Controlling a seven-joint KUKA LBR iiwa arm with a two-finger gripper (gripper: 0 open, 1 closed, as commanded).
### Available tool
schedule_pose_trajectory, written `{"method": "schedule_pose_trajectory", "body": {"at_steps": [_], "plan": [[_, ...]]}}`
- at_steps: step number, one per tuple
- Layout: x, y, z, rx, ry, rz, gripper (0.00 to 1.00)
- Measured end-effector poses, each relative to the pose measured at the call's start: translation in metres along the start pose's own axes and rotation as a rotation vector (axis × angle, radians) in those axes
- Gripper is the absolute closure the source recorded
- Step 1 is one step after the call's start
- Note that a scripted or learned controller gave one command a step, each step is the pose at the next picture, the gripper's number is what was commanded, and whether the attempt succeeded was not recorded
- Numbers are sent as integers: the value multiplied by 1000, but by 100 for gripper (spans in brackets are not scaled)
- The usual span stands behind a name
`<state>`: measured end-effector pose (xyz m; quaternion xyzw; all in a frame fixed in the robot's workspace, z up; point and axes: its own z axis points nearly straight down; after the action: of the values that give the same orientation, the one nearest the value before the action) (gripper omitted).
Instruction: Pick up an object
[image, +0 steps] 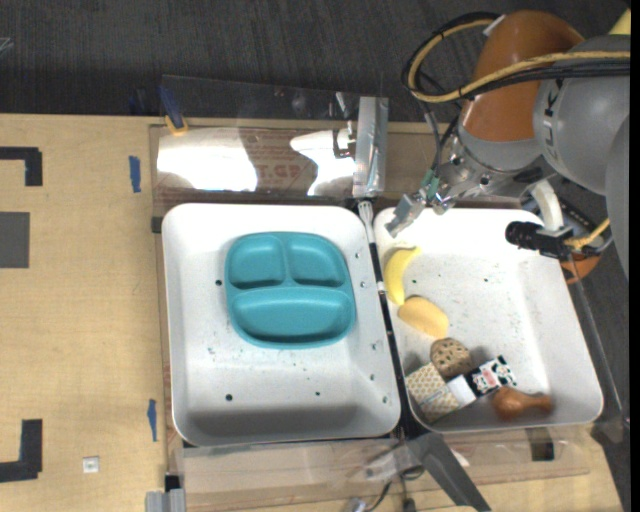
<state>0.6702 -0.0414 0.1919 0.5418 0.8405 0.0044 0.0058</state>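
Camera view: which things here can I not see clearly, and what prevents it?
- Gripper: small and blurred at the right bin's far edge; open or shut is unclear.
- Items in the near corner: the brown textured pieces and the black-and-white item overlap; too small to identify.
- Arm: cut off by the top and right edges.
- Reflective panel: glare hides its surface.

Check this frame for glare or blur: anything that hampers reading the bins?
Camera view: strong glare on the clear panel behind the left bin; bin contents evenly lit and sharp, banana and teal tray clear; the hand is small and slightly soft.
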Motion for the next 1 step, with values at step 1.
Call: {"method": "schedule_pose_trajectory", "body": {"at_steps": [1], "plan": [[33,-77,5,12,6,-127,0]]}}
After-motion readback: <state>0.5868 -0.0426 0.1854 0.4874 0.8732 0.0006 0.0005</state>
